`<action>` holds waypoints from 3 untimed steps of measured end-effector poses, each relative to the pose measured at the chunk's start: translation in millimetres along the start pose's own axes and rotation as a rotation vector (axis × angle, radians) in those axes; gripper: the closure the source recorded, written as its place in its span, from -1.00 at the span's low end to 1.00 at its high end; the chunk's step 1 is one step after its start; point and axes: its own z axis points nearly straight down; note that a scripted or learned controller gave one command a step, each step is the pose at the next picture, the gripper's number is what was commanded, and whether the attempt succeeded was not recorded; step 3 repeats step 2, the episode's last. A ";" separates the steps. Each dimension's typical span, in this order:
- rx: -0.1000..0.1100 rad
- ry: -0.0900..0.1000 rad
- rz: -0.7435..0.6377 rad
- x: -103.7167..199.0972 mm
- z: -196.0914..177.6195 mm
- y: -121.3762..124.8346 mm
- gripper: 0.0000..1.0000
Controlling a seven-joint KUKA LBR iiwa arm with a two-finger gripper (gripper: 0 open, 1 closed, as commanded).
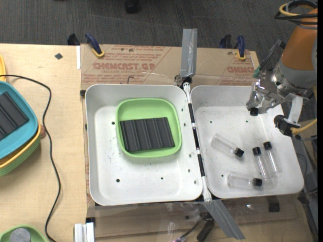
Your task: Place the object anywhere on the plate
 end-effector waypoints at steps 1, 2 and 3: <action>-0.001 0.000 0.000 0.0 -0.1 0.1 -1.00; -0.001 0.000 0.142 -36.1 -25.0 4.3 -1.00; -0.001 0.000 0.142 -36.1 -25.0 4.3 -1.00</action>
